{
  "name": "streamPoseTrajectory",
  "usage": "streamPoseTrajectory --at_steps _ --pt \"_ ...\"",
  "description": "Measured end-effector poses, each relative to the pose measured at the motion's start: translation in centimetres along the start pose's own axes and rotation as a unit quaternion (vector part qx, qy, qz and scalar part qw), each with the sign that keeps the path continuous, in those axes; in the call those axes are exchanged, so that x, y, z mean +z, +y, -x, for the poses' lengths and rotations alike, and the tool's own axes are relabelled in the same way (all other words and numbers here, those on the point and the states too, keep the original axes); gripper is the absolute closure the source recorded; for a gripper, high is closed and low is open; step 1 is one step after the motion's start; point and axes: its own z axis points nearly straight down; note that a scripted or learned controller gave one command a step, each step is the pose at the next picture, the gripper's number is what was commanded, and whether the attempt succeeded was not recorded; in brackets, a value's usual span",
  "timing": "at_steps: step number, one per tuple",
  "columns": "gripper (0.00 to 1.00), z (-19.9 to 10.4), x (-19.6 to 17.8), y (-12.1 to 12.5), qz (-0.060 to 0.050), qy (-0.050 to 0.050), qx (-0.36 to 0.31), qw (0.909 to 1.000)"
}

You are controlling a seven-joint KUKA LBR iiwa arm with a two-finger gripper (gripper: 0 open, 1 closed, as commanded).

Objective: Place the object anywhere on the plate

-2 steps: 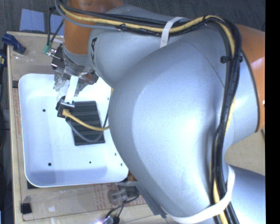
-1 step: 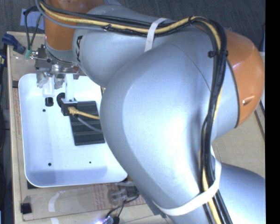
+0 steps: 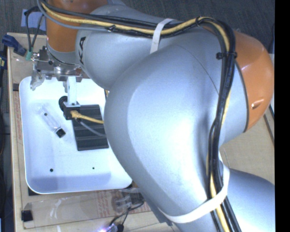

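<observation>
While my pincer (image 3: 52, 77) hangs at the frame's upper left, open or closed I cannot tell, the clear tube (image 3: 49, 120) lies directly below it in the white bin (image 3: 38, 178). Its long axis slants upper left to lower right, just left of the black ribbed slab (image 3: 92, 132), likely the plate.

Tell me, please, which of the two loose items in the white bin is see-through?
The small tube with a dark end, lying on the view's left side of the bin, is clear; the ribbed slab beside it is solid black.
</observation>
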Motion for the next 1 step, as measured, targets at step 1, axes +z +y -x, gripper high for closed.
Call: streamPoseTrajectory --at_steps 1 --pt "1.0 -0.25 -1.01 -0.1 -0.001 0.0 -0.004 1.0"
